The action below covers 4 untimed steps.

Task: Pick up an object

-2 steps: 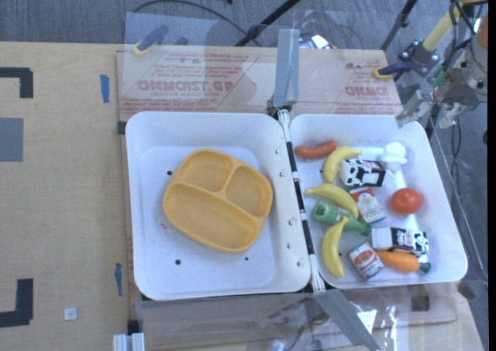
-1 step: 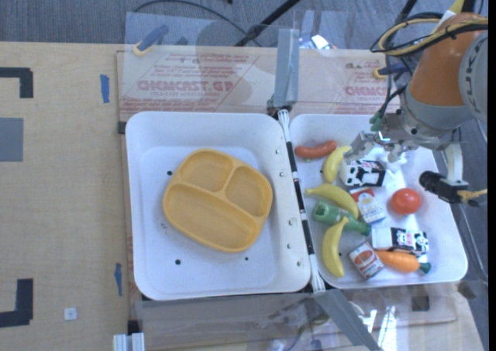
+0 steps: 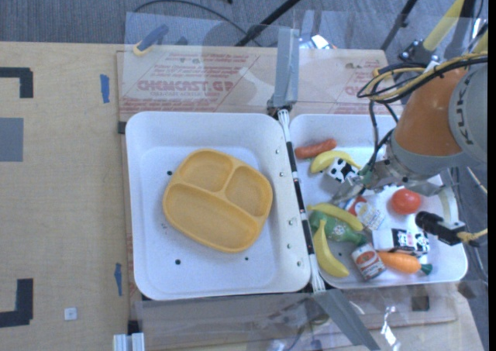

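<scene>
Gleaming round tomato [image 3: 405, 201], curved banana [image 3: 327, 252]

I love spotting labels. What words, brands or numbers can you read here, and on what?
"CHEMCAST GP", red print, reversed, on the clear sheet behind the bins.
Red print on the clear sheet at right: too blurred to read.
Dark letters on the arm: cut off, unreadable.
Label on the small can: too small to read.

A yellow 3-compartment plastic plate [image 3: 218, 199] is lying in the left shallow white bin [image 3: 147, 140]. In the right shallow white bin [image 3: 452, 266], a red plastic tomato [image 3: 405, 201] is sitting right of a yellow plastic banana [image 3: 328, 249], behind an orange plastic carrot [image 3: 401, 262].
</scene>
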{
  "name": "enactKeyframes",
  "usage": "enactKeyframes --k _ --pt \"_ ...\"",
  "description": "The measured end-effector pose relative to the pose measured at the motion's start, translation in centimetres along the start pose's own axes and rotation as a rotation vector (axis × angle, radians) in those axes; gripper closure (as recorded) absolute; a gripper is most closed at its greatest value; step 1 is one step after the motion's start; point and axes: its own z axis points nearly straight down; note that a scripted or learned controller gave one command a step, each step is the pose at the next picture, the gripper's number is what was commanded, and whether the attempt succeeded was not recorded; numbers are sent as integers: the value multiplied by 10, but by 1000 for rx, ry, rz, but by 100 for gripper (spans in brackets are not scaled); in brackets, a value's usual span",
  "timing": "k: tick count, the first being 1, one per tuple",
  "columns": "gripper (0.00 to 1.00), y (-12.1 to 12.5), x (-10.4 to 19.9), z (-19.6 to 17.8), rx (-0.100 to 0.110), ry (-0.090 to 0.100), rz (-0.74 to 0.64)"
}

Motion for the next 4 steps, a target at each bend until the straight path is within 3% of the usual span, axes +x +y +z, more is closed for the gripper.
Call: enactKeyframes --k 2,3,4 --pt "0 0 0 0 0 0 0" --pt "0 69 -29 -20 1 -1 103" --pt "100 70 -29 -30 -2 -4 101"
